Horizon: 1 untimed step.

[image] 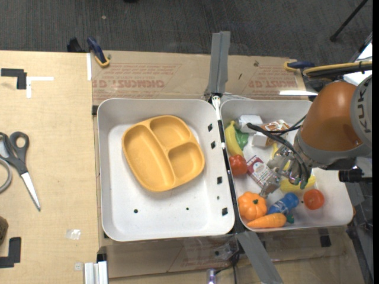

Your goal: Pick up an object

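The end effector [278, 171] is lowered into the right bin [340, 215], among a small pumpkin [253, 206], a carrot [266, 220], a tomato [313, 199] and a banana [231, 138]; its state cannot be told. A yellow divided plate [163, 152] is seen in the left bin [118, 218].

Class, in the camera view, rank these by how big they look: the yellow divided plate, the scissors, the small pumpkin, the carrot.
1. Plate
2. Scissors
3. Pumpkin and carrot: too alike to rank; the pumpkin is rounder, the carrot longer and thinner.
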Motion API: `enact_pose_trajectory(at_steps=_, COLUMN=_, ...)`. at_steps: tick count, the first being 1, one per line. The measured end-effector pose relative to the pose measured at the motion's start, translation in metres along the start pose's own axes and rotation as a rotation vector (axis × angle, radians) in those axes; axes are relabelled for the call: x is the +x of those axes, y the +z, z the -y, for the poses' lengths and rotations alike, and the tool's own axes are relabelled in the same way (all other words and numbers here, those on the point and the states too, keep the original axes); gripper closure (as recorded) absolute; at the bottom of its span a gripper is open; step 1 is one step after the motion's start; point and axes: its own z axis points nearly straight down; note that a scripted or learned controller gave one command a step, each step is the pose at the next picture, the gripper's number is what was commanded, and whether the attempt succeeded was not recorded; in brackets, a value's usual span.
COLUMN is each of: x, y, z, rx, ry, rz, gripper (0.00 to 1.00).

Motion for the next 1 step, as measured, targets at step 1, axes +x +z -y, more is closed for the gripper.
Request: enact_pose_trajectory(at_steps=1, x=-0.0562, y=0.0, z=-0.0482, rx=0.001, ry=0.067, rz=0.0, gripper=0.0)
